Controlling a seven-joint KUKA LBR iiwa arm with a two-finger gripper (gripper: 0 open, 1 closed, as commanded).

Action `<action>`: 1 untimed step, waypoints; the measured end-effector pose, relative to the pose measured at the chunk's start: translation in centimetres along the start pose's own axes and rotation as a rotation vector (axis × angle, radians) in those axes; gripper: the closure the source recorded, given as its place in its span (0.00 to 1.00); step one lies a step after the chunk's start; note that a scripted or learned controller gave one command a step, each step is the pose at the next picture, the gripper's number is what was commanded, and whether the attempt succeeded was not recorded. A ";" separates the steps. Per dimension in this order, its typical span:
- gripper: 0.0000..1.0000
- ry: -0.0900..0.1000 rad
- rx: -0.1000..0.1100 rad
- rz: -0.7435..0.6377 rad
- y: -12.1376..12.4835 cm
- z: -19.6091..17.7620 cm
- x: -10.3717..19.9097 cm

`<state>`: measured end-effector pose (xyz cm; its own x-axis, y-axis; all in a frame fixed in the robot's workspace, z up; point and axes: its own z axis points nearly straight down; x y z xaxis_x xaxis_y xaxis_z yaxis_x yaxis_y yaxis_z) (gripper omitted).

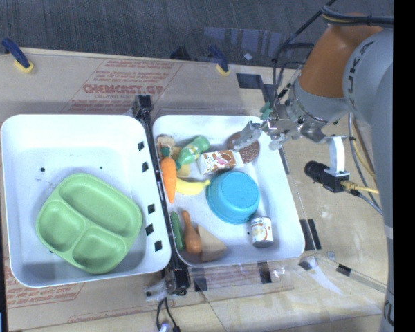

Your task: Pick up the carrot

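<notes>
The left bin (14, 185) holds a green divided plate (88, 221) with 3 compartments. In the right bin (290, 206), the carrot (168, 178) lies against the left wall, just beside a banana (191, 185); a green bottle (192, 149) sits above them. Lower down lie a second, smaller carrot (190, 231) and a wedge of bread (211, 244). Further right stand a snack packet (216, 162), a blue bowl (233, 196) and a small can (261, 231). The end effector (247, 135) hovers at the bin's upper right corner; whether its fingers are spread I cannot tell.
</notes>
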<state>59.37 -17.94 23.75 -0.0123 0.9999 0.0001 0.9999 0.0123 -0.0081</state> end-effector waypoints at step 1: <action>0.00 0.002 0.004 -0.105 0.2 6.4 6.6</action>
<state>59.40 -11.34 17.31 -0.1173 0.9931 0.0027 0.9930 0.1173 -0.0121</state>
